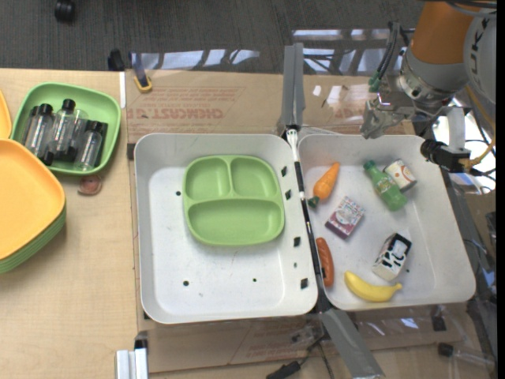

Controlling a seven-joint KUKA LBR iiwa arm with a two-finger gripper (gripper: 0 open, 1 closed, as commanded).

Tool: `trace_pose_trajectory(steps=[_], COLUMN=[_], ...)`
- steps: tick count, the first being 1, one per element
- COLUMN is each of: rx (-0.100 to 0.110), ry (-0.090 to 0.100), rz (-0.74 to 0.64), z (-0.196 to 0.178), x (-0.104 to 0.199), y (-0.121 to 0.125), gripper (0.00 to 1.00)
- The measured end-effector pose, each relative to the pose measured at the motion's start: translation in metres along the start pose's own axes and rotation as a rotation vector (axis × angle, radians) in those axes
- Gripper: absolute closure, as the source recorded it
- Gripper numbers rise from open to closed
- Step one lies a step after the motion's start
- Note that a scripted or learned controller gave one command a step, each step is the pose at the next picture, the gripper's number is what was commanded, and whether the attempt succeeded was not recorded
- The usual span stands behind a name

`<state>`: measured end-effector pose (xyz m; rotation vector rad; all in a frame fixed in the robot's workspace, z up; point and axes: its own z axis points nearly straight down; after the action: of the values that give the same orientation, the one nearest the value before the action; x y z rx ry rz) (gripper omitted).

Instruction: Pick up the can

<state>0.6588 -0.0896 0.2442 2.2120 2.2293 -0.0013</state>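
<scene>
**Arm poised above right bin, can untouched**

Right bin, the bigger picture: crowded. The arm hangs over its far rim, gripper above the bin's far edge, nothing between the jaws; how wide they stand, cannot tell.

The can lies near the bin's far right corner, touching the green bottle. Risk, as I judge it: a descent catches the bottle instead, or nudges both apart, because they lie pressed together.

Smaller items, carrot, snack packet, milk carton, banana, lie clear of the can.
</scene>
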Motion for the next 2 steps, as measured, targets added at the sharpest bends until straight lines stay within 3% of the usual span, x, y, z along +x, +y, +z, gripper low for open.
trace_pose_trajectory(steps=[1,2], rx=[0.003,0.002], ry=[0.001,-0.001], rz=[0.021,0.005], z=[-0.023,0.020], x=[-0.006,-0.008], y=[-0.045,-0.003], gripper=[1.00,1.00])
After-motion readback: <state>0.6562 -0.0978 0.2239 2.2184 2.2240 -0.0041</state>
